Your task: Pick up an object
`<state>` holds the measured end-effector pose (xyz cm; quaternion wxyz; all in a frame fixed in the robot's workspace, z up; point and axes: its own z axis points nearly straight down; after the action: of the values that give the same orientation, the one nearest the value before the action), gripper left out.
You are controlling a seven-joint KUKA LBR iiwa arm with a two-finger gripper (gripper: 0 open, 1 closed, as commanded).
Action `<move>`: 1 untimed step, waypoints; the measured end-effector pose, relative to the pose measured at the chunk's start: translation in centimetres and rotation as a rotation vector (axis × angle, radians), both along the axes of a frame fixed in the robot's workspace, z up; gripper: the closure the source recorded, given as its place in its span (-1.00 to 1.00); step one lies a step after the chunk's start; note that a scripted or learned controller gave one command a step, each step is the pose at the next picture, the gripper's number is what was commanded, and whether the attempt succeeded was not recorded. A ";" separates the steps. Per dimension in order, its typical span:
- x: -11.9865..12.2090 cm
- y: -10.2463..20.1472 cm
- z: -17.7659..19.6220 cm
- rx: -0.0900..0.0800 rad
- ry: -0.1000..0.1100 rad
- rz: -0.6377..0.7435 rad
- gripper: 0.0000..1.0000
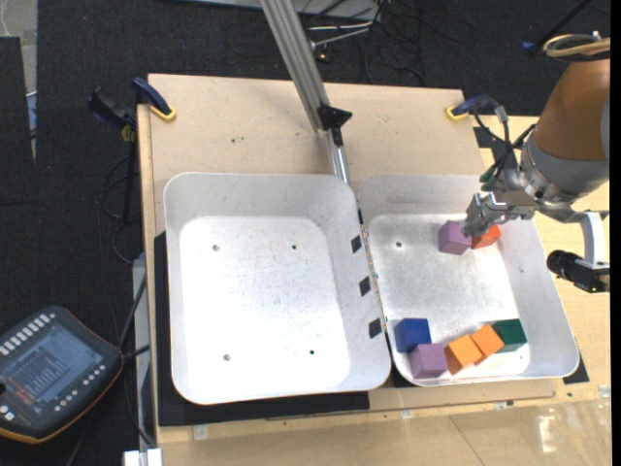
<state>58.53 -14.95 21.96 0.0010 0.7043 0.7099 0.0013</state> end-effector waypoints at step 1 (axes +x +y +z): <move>1.0 5.6 -0.8 0.001 0.003 0.000 1.00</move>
<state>59.56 -9.40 21.19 -0.0006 0.7042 0.7100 0.0006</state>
